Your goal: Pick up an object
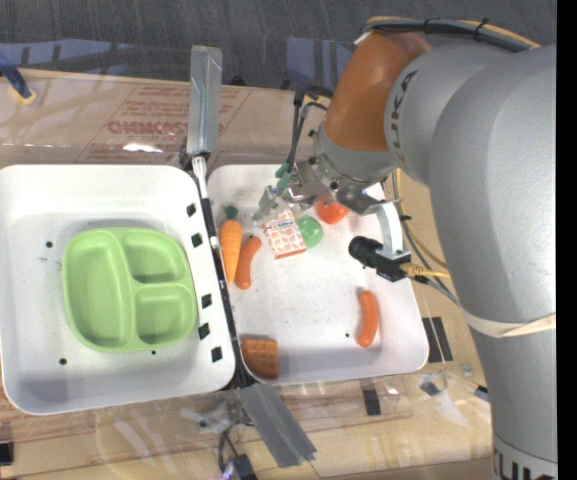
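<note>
- The gripper [286, 190] hangs low over the upper part of the right bin [408, 353], just above a small white-and-red carton [284, 235]. Whether its jaws stand apart or together I cannot tell, since the wrist and its fittings cover them from above.
- The task names no particular object, so the carton, lying nearest beneath the tool, looks the likeliest target; nothing can be seen held at present.
- Just right of the carton and touching it lies a green round piece [311, 231], and a little above that an orange-red piece [332, 210], partly under the wrist.
- Risk, as I judge it: with these three crowded together, a closing grip may catch two at once or nudge the carton aside (it lies flat and tilted, offering little to pinch), and the arm would rise with nothing.
- Left of the carton sit two carrots [230, 245], close against the bin's left wall; a sideways push could jam the carton into them.
- Well below and right of the carton lies a sausage [368, 318], clear of everything and an easier pick.
- Below and slightly left of the carton, at the bin's near edge, rests a brown waffle-like piece [260, 355].
- Far left of the carton, the left bin [8, 278] holds a green divided tray [128, 288], out of the way.
</note>
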Robot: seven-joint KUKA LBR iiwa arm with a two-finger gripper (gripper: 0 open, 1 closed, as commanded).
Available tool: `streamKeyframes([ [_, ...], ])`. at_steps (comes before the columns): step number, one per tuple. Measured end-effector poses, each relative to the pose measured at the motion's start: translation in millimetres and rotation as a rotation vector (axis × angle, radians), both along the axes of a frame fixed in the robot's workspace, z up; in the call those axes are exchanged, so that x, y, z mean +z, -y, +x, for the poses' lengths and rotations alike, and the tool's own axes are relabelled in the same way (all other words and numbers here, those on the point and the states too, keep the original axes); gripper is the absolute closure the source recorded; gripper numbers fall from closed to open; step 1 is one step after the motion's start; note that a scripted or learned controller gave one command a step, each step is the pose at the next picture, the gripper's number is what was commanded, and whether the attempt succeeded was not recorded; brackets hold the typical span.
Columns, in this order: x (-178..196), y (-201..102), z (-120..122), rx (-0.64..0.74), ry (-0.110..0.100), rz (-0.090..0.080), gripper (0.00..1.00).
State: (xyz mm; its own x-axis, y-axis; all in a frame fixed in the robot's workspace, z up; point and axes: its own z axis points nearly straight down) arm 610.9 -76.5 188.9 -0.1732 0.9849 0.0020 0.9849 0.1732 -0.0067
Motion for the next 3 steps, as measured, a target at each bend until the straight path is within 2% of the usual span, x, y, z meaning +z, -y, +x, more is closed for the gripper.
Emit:
streamKeyframes([
  [1,48.2,34.8,-50.6,0.064,-0.002,0.001,1.0],
  [2,23.4,9.1,45.0,-0.054,-0.003,-0.002,1.0],
  [3,7.3,22.0,-18.0,0.058,-0.004,0.001,1.0],
])
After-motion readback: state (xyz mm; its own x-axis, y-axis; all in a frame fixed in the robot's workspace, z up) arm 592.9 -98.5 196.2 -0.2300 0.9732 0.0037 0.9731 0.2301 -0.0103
